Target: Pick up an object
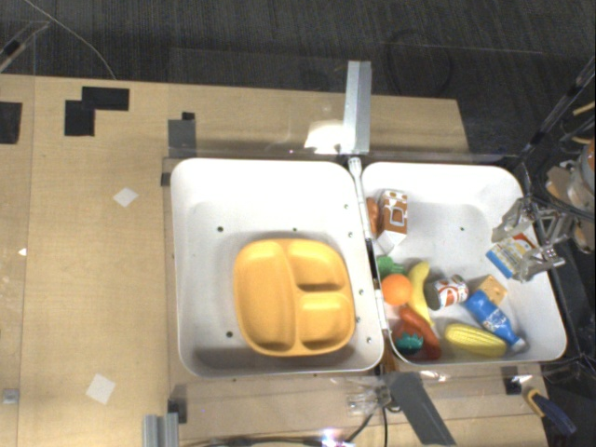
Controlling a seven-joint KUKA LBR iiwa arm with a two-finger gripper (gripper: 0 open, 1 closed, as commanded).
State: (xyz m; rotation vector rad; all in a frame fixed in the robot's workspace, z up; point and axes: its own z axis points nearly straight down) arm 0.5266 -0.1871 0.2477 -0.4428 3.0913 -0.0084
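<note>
Between the jaws [527, 240], seemingly, sits a blue-white packet [507, 259].

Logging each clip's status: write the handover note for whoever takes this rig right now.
Gripper: at the right bin's right edge, above a small blue-and-white packet; finger state and any hold cannot be told.
Right bin: carton, orange, banana, can, blue bottle, corn cob, red and green pieces, all clustered toward its near-left part.
Left bin: yellow divided tray.
Done: no confirmed pick.
Left: grasp and lift one object.
</note>
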